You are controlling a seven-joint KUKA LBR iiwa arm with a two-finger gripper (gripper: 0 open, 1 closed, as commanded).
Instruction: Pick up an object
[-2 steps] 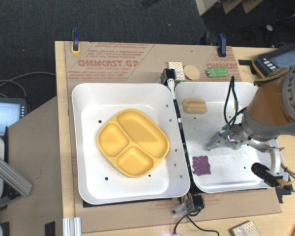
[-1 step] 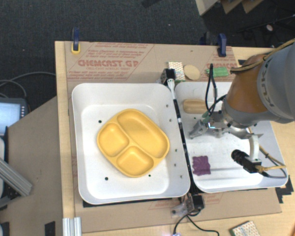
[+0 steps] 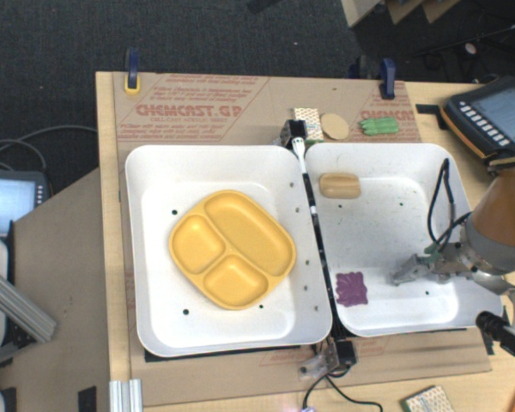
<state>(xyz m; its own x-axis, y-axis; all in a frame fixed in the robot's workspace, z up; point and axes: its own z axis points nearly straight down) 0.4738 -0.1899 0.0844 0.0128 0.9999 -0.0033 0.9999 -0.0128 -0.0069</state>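
A yellow divided plate (image 3: 232, 248) lies in the left bin (image 3: 146, 178). The right bin (image 3: 395, 316) holds a tan bread-shaped piece (image 3: 339, 185) near its far left corner and a small purple object (image 3: 352, 289) near its front left. My gripper (image 3: 403, 272) is low over the right bin's floor, right of the purple object and apart from it. The arm's orange band (image 3: 506, 213) shows at the right edge. Nothing is visibly held.
Behind the bins on the cardboard lie a green item (image 3: 379, 126) and a tan disc (image 3: 334, 126). A black cable (image 3: 435, 204) loops over the right bin's right side. A tablet-like pendant (image 3: 491, 118) sits at the far right.
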